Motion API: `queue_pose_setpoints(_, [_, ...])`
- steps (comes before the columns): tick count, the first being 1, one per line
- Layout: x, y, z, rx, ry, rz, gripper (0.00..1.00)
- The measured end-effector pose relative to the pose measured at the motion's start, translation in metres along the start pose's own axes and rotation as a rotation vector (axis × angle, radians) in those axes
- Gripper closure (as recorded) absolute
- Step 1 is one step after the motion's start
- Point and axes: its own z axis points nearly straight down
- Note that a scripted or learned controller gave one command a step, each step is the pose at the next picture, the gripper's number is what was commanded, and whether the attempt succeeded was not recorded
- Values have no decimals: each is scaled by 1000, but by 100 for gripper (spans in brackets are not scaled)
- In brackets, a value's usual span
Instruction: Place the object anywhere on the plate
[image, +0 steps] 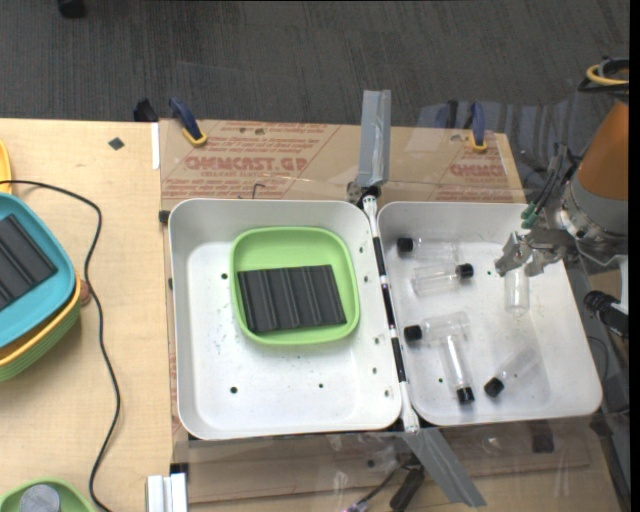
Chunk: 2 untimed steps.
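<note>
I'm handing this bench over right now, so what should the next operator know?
Gripper: over the right white bin's upper right; a clear plastic vial hangs just below it, grasp unconfirmed.
Other clear black-capped vials lie scattered in that bin.
Green square plate, carrying a black ribbed pad, sits in the left white bin.
Done: no vial on the plate.
Left: secure one vial, carry it left, set it on the plate.

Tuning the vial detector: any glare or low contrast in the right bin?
Camera view: lighting even, shadows soft; the clear vials nearly vanish against the right bin, with mostly black caps standing out; the green plate and its dark insert read sharply; the gripper looks slightly soft.
</note>
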Motion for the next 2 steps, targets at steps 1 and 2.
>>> queue_pose_setpoints(1, [0, 0, 0, 0, 0, 0, 0])
queue_pose_setpoints(2, [3, 9, -23, 0, -1, 158, 0])
